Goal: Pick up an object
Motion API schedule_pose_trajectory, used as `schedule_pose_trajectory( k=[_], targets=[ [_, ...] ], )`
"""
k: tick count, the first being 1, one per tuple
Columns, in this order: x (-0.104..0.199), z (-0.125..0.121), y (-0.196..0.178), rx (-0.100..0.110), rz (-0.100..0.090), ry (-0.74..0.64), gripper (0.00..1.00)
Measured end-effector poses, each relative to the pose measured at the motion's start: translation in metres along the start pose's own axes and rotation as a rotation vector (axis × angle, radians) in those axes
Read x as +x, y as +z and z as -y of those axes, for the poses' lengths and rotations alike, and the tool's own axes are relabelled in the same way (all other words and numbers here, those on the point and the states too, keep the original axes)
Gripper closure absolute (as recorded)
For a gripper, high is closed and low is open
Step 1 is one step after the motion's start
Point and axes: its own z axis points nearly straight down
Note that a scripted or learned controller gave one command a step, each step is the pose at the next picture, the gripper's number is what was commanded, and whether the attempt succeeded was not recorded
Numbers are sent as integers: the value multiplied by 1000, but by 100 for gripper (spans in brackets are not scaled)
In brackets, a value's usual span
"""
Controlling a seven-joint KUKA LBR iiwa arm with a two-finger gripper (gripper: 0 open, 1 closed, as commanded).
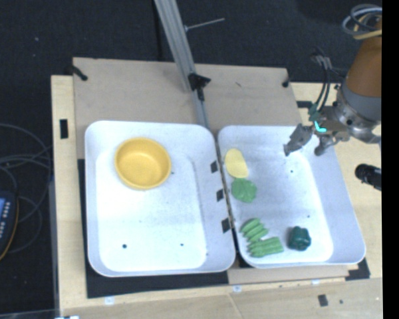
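Two white bins on the bench (66, 178), side by side and touching along the middle divider. Left bin (153, 244) carries one yellow bowl (143, 163), upright, in its upper-left area, apart from the walls. Right bin (332, 198) carries the small stuff, all clustered on its left and lower side: pale yellow piece (236, 163) near the divider, a round green leafy piece (244, 191) just below it, touching or nearly so; two ribbed light-green pieces (259, 238) down near the front wall, one just above the other, and a dark green pepper-like piece (299, 238) just to their right, near but apart. Arm (362, 78) comes in from the right, orange band above the grey wrist. Gripper (308, 143) sits over the upper-right part of the right bin, fingers spread, nothing between them. It is well apart from every piece; nearest is the pale yellow one, off to its left. Cannot tell its height over the bin floor. A grey metal post (176, 38) runs diagonally from the top edge down to the bins' junction.
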Motion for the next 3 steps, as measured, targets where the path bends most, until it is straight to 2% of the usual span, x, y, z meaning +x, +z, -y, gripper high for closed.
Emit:
schedule_pose_trajectory(
  k=[1,2,3],
  targets=[
    [0,0,0,0,0,0,0],
    [-6,8,58,5,0,1,0],
    [2,3,112,5,0,0,0]
  ],
)
